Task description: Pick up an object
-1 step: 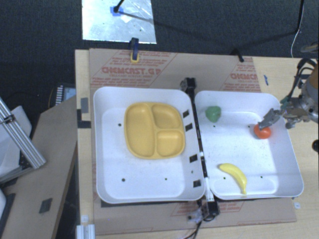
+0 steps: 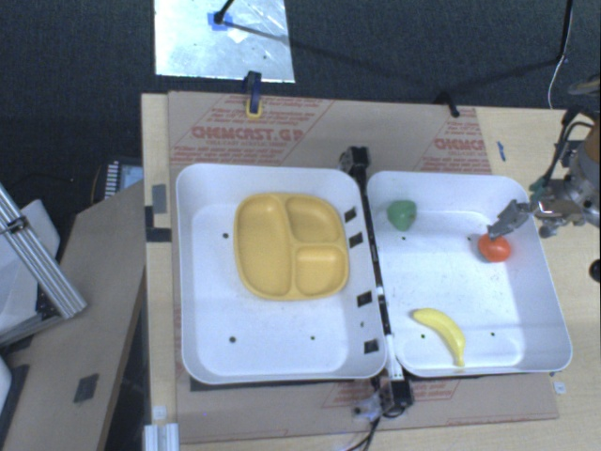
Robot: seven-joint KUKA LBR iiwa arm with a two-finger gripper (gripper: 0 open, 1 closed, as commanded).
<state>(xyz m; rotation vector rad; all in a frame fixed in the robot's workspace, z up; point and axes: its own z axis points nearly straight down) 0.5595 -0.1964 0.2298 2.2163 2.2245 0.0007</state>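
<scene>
Jaws of the gripper (image 2: 504, 225) are seen at the right of the frame, directly above the small tomato (image 2: 494, 247), apparently lowered for grasping it; whether they are spread cannot be told.

The arm (image 2: 575, 181) is cut off by the right edge of the camera view — just its wrist end shows. The claw (image 2: 505, 224) is small and blurred, so the set of its fingers cannot be read. Its tip covers the top of the orange-red object (image 2: 495, 248) — whether they touch is unclear. The bench (image 2: 526, 130) runs out of view at the right.
</scene>
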